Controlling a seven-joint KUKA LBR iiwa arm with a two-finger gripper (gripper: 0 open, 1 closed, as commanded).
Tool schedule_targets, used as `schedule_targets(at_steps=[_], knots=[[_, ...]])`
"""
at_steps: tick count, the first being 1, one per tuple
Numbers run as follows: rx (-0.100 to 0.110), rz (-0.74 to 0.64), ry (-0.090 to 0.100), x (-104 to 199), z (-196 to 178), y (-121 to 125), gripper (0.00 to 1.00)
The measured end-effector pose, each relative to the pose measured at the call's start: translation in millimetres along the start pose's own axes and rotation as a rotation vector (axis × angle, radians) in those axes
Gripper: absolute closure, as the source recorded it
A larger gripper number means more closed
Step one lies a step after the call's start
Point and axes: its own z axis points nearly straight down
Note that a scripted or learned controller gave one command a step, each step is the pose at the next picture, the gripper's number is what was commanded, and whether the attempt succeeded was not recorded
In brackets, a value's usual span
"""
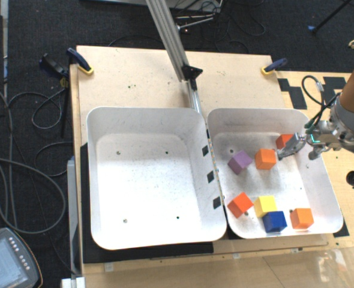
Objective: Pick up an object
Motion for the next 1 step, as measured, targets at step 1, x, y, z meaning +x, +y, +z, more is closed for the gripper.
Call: schedule_targets(at_steps=[1], knots=[[0.006, 0.000, 0.002, 7.5, 60.5, 3.9, 0.00]])
